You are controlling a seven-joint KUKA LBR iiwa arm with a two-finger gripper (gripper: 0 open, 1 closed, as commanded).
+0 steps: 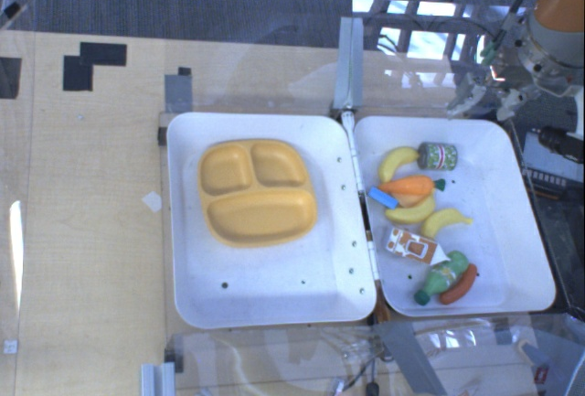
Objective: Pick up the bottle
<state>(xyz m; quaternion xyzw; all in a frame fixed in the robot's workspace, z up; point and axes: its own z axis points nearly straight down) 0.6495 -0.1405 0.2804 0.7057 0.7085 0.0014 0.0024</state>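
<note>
Two shallow white bins sit side by side on a pale wooden table [82,202]. The left bin [192,294] holds a yellow divided tray [258,191]. The right bin [521,230] is crowded with toy food: three bananas [398,162], a carrot [413,187], a small jar [438,155], a juice carton [412,246] and a sausage [460,284]. The green bottle [441,277] lies on its side near the bin's front edge, touching the sausage and just beside the carton. The gripper [486,90] hovers beyond the bin's far right corner, well apart from the bottle; whether its jaws are wide or narrow cannot be told. The likely trouble is crowding: the jaws could catch the sausage instead, or the rounded bottle could roll away.
</note>
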